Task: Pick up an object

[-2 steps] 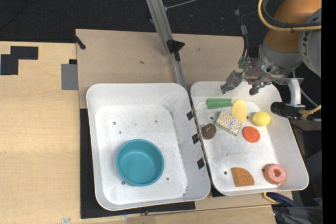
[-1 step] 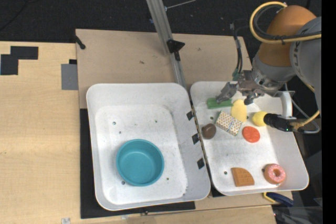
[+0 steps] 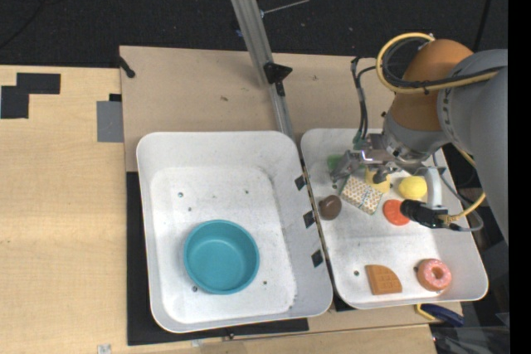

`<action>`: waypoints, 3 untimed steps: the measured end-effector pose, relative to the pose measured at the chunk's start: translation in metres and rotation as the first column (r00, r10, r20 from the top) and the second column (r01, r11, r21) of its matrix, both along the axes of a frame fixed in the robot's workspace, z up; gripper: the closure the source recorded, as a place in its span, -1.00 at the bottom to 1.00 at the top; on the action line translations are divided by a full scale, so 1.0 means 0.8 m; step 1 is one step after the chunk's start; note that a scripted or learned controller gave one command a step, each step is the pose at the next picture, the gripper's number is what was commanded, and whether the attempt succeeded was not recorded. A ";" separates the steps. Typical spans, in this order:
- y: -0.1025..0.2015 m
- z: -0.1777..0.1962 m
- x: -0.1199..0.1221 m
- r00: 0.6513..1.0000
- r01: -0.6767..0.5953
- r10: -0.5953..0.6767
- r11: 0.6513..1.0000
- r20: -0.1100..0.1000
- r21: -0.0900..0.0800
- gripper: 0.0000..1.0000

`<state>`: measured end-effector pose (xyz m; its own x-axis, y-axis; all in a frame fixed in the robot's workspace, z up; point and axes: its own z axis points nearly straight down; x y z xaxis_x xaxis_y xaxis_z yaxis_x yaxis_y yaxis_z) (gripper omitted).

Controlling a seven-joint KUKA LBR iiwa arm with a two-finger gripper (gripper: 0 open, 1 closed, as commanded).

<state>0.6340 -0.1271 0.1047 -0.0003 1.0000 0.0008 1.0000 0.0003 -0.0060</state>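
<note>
Reaching in from the right, the grey arm (image 3: pixel 473 104) w/ its orange band hung over the far part of the right bin (image 3: pixel 365 294), wrist pointed down. The left bin (image 3: pixel 166 162) sat just beside it, the two rims nearly touching along the middle. In the left bin a teal bowl (image 3: pixel 221 256) stood upright toward the near side, apart from the walls.

The gripper (image 3: pixel 375 168) was low over the right bin's far end, above a cluster of objs. Can't tell whether it was open or closed, or if anything was caught in it – cables & wrist hardware cluttered that spot. Directly under/next to it lay a checkered block (image 3: pixel 362 195), tilted, w/ a yellow ball (image 3: pixel 412 187) just to its right and a red-orange piece (image 3: pixel 395 212) near that. A small green item (image 3: pixel 337 163) peeked out at the left of the gripper; too hidden to ID.

A brown round obj (image 3: pixel 330 207) rested near the bin's left wall. At the near end, well apart from the cluster: a pink donut (image 3: pixel 433 274) and an orange-brown wedge (image 3: pixel 382 279), side by side, not touching
</note>
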 end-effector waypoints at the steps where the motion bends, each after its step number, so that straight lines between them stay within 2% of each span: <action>1: 0.001 -0.017 0.000 1.000 0.000 0.000 1.000 0.005 -0.001 -1.00; 2: 0.000 -0.004 0.000 1.000 0.001 -0.001 1.000 0.006 -0.001 1.00; 3: -0.007 0.072 0.007 1.000 0.001 0.000 1.000 0.011 -0.002 1.00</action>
<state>0.6393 -0.1326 0.1622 0.0002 1.0000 -0.0010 1.0000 -0.0002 0.0049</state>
